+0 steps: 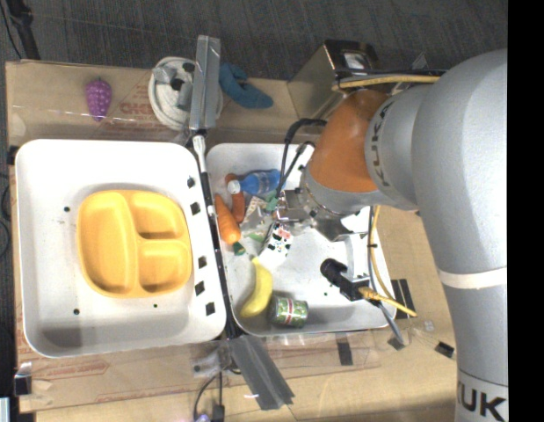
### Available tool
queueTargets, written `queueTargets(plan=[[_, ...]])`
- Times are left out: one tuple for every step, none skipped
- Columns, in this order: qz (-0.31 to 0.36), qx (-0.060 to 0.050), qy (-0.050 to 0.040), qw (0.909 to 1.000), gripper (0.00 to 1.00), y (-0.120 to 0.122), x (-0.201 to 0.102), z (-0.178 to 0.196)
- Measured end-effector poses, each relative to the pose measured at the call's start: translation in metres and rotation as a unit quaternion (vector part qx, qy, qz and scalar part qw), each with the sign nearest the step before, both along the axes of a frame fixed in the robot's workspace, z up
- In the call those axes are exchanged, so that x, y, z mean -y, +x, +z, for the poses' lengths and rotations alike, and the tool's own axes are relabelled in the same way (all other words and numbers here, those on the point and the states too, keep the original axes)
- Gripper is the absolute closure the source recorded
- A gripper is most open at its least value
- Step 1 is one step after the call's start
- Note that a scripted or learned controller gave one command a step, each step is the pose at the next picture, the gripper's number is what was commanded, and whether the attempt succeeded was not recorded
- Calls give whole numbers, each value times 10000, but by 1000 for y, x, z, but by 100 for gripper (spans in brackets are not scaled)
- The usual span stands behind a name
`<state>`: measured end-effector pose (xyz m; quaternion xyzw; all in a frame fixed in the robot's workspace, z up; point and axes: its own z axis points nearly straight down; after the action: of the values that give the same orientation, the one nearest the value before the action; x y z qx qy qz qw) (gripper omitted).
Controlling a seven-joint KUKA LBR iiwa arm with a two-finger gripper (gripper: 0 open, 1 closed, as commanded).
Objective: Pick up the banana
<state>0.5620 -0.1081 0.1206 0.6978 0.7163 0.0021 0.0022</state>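
Note:
The banana [258, 289] is yellow and lies near the front left corner of the right bin [377, 316], beside the wall that divides the two bins. My gripper [286, 211] hangs over the middle of that bin, amid a clutter of small items. It is above and behind the banana and apart from it. The bulky grey arm with its orange band [342, 148] covers the bin's right side.
A green can [289, 310] touches the banana's front end. An orange carrot [228, 222] and a blue bottle [258, 183] lie at the back left of the right bin. The left bin [43, 323] holds a yellow divided plate [135, 240]. Purple grapes [97, 98] sit on the bench behind.

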Motion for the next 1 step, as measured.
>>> queueTargets(plan=[[-198,187,-51,9996,0,-42,-12,-13]])
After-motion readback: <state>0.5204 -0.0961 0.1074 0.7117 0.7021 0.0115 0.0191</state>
